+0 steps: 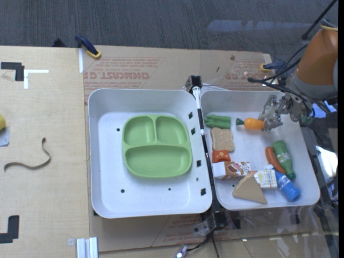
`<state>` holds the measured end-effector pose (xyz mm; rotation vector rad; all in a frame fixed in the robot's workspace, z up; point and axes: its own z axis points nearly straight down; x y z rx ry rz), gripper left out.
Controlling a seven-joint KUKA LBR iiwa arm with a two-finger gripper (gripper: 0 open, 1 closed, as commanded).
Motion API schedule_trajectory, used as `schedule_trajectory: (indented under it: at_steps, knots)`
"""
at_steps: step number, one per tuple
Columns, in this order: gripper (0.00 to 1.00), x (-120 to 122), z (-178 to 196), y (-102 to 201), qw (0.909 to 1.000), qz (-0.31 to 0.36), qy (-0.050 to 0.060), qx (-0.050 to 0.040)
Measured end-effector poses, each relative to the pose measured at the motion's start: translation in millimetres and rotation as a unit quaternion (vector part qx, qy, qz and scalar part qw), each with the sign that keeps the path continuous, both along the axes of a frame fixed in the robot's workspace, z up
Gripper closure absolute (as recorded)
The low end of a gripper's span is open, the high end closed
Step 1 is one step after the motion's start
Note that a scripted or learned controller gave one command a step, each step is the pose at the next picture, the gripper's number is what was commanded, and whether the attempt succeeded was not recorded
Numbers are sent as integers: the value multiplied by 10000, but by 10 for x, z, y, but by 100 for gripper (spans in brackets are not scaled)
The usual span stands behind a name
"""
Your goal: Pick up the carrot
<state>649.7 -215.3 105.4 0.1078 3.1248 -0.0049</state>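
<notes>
Cardboard-covered bench (43, 117), dark carpet beyond, end effector (271, 117) beside carrot (251, 124), grip state unclear

arm (317, 58) cut off at right edge, tool (273, 117) fingers blurred

The bench (43, 198) is pale wood on the side far from the gripper (273, 118), with brown cardboard (140, 71) spread over the rest. Two white bins sit on the cardboard, touching along one edge: the near bin (258, 97) lies directly under the gripper, the far bin (97, 160) just beyond it. Well away from the gripper, on bare wood, lie a dark curved cord (29, 160), black brackets (13, 69) and white tape (35, 73). A blue clamp (88, 46) grips the cardboard's far back corner; another clamp (269, 66) sits just behind the gripper.
</notes>
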Motion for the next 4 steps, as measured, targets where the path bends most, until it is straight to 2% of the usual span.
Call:
schedule_trajectory:
  at_steps: [1, 2, 3, 4]
  knots:
    - [0, 0, -2, 3, 10000, 0, 1, 2]
    - [0, -5, -116, 155, 9995, -314, 44, 20]
    - [0, -10, -118, 76, 9638, -2665, 36, 32]
    - [100, 9, -9, 81, 9644, -2646, 6, 21]
